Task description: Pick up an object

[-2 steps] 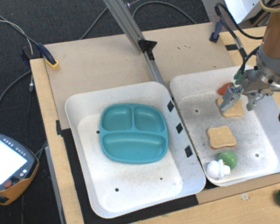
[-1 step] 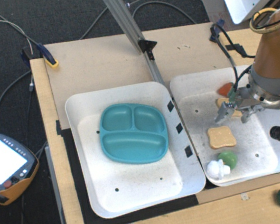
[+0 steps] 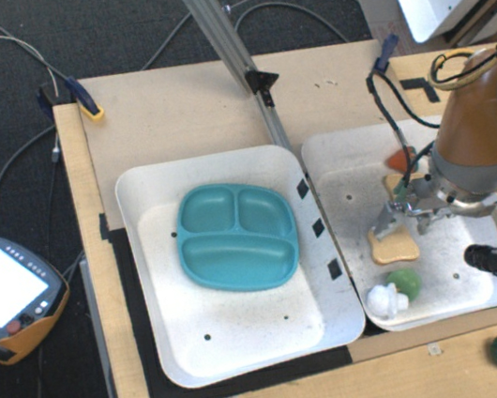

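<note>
The gripper [image 3: 401,211] hangs low in the right bin [image 3: 347,162], just above the tan toast-shaped piece [image 3: 395,246], which lies at about 6 o'clock from it. The metal fingers [image 3: 394,215] look slightly spread with nothing between them, though the slanted view makes that hard to confirm. To grasp well, the fingers should straddle the toast across its narrower width, drop fully to the bin floor, then press together before lifting. The green and white toy [image 3: 394,293] sits at 6 o'clock of the toast, near enough to be nudged. The teal plate [image 3: 236,235] lies in the left bin [image 3: 176,354].
</note>
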### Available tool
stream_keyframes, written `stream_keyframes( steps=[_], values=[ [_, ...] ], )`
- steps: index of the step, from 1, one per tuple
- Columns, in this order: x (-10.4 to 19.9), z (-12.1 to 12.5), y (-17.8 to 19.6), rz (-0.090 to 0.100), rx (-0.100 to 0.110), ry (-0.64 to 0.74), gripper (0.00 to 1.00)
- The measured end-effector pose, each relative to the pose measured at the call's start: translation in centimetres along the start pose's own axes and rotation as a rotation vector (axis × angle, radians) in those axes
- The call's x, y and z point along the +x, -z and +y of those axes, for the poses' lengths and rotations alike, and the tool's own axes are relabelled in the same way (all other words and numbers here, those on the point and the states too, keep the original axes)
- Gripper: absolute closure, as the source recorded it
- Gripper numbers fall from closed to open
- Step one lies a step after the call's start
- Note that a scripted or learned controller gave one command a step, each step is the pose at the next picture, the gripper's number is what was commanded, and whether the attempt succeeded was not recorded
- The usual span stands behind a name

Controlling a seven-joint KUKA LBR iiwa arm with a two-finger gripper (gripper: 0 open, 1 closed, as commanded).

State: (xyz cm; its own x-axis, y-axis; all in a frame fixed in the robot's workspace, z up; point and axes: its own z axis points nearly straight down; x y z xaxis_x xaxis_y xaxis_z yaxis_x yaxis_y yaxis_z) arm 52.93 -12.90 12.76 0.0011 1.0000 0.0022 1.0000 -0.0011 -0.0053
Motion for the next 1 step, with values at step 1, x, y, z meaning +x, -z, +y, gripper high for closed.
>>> stream_keyframes(
  steps=[1],
  values=[
    [0.04, 0.25, -4.18, -0.002, -0.01, 0.001, 0.0]
  ],
)
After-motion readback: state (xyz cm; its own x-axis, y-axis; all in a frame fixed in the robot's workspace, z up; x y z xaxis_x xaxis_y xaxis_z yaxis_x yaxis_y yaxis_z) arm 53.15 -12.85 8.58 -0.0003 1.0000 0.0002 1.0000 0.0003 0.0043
